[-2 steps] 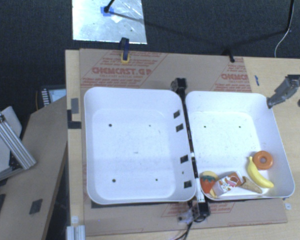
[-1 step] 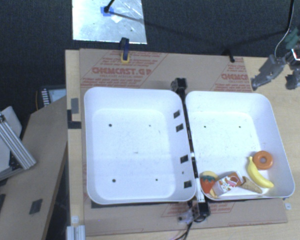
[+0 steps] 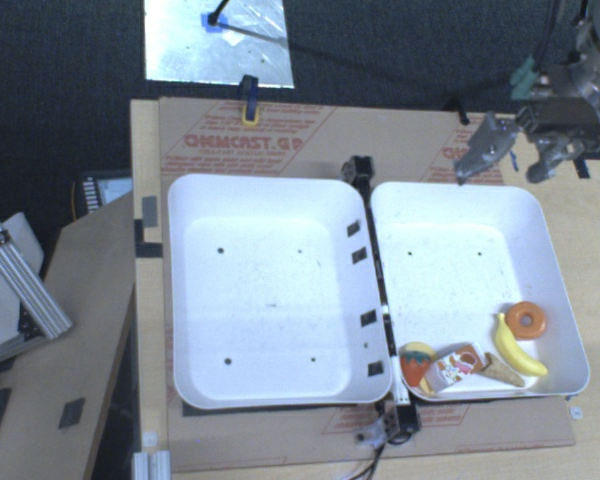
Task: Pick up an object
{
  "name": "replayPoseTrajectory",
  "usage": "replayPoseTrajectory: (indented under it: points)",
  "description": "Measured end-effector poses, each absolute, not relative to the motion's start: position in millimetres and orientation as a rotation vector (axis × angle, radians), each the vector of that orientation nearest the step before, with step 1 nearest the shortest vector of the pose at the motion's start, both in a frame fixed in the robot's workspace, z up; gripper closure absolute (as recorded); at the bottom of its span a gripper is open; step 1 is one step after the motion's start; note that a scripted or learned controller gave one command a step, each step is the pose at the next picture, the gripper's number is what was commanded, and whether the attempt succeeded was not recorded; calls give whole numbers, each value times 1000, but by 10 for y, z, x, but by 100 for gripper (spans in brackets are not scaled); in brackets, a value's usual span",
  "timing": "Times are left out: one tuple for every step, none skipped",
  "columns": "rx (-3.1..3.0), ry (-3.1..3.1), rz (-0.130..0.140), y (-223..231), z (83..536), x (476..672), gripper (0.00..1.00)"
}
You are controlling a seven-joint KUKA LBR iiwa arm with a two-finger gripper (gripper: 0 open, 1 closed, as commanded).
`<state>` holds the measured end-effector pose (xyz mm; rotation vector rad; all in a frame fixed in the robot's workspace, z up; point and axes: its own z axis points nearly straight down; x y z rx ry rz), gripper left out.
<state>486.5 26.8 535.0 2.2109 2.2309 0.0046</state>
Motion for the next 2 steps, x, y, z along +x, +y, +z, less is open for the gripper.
replayPoseTrajectory:
  points:
    - [2206,2237,7,1234,5350,4860,0]
    - [2207,2237,6,2077,5346,4854,0]
